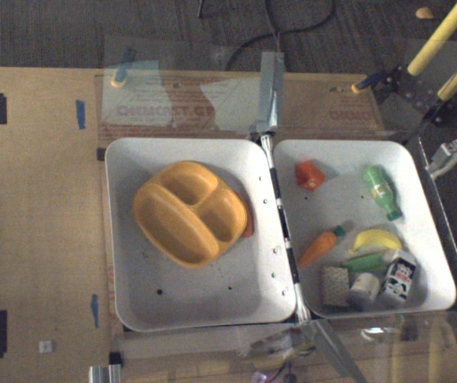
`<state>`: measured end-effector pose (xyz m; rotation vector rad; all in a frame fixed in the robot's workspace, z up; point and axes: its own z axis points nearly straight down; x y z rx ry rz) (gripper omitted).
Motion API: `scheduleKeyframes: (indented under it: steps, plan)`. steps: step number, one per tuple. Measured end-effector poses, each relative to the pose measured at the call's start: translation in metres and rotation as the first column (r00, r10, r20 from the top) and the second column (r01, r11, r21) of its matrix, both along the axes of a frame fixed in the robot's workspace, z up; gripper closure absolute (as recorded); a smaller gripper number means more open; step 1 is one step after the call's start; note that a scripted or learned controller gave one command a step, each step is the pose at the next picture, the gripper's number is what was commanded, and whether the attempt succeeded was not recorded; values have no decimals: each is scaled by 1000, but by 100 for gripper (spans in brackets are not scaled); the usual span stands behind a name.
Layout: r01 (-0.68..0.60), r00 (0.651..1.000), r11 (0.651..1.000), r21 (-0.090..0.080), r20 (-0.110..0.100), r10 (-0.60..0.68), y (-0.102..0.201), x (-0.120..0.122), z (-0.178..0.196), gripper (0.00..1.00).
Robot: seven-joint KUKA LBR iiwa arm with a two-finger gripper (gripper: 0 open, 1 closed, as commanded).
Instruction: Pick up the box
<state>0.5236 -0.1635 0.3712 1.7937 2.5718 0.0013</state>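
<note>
A small white carton-like box (396, 280) with black and blue print stands in the near right corner of the right bin (427, 214). A tan, speckled, box-shaped block (335, 285) lies to its left, with a grey can (364, 289) between them. A grey metal part that looks like my gripper (454, 152) pokes in at the right edge, outside the bin's far right rim. It is well away from both boxes and nothing shows in it.
The right bin also holds a red piece (309, 175), a green bottle (381, 191), a carrot (319, 246), a banana (374, 238) and a green item (365, 261). An orange divided plate (190, 212) fills the middle of the left bin (132, 286). Yellow poles (443, 30) stand at the far right.
</note>
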Motion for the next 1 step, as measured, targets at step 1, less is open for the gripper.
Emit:
scheduleKeyframes:
  steps: [1]
  plan:
    - [-32,999,999,2,-3,32,9,-15,-36,100]
